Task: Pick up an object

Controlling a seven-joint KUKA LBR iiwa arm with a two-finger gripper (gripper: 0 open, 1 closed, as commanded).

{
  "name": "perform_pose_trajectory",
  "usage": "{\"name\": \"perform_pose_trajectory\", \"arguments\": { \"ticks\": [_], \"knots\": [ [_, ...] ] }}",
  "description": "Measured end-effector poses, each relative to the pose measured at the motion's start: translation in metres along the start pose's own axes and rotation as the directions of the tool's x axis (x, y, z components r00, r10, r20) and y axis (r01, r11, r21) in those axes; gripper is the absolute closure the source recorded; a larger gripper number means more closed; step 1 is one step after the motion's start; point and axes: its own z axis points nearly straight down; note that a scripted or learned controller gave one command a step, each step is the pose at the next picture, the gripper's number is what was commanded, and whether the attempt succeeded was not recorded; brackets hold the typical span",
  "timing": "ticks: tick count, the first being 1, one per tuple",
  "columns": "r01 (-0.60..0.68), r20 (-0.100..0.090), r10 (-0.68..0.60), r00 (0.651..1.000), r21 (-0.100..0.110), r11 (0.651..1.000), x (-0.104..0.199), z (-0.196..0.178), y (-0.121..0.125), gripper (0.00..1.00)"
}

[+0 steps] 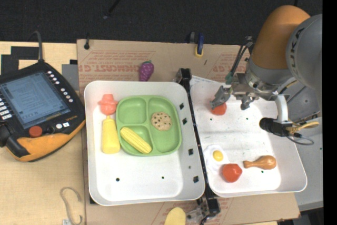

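My gripper (234, 100) hangs over the back of the right bin (295, 176), with its fingers spread open. A small red object (219, 109) lies on the bin floor right below the left fingertip (221, 95), not between the fingers. Nearer the front of this bin lie a fried egg toy (217, 155), a red tomato (230, 172) and a brown chicken drumstick (260, 163).
The left bin (137, 187) holds a green divided plate (126, 113) with a cookie (161, 120) and a corn cob (136, 140), next to a yellow bottle (109, 135) and a pink toy (107, 104). Purple grapes (146, 70) lie behind the bins. A teach pendant (37, 108) sits at the left.
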Motion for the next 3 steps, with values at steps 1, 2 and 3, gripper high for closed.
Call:
{"name": "perform_pose_trajectory", "arguments": {
  "ticks": [1,2,3],
  "knots": [
    [0.002,0.001,-0.002,1.000,-0.015,1.000,0.000,-0.009,0.003,0.00],
    [0.001,0.002,-0.001,1.000,-0.009,1.000,-0.008,0.044,0.006,0.00],
    [0.002,0.001,-0.002,1.000,-0.010,1.000,-0.006,0.097,0.006,0.00]
  ]
}}
